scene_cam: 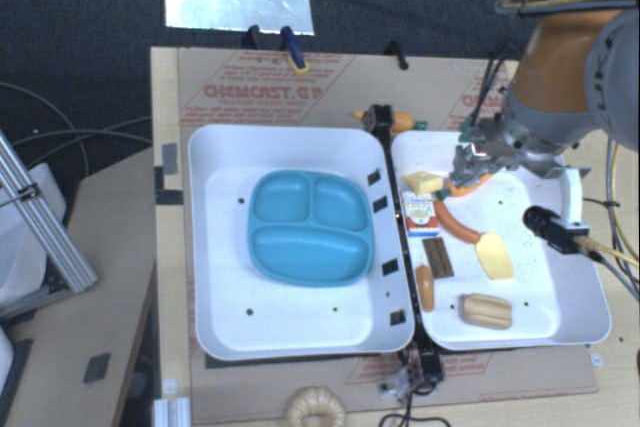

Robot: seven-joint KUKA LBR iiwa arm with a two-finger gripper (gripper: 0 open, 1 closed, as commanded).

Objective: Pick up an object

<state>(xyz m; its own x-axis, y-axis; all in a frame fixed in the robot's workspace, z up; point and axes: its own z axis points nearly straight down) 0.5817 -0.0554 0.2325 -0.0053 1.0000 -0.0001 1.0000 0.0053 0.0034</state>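
The right bin [585,315] holds several toy foods: a pale cheese wedge [423,182], a small printed carton [418,209], a red-orange sausage [458,224], a brown bar [436,256], a yellow slice [494,256], a bread roll [486,311] and a small orange piece [425,288]. My gripper [467,171] is low over the bin's back part, just right of the cheese wedge. A thin orange piece [482,181] lies right at its tip; whether it is gripped is unclear.
The left bin [215,315] holds a blue divided plate [308,226]. A black part [548,224] juts over the right bin's right side. A yellow-orange item [401,122] lies behind the bins, and a ring-shaped pastry [315,407] in front of them.
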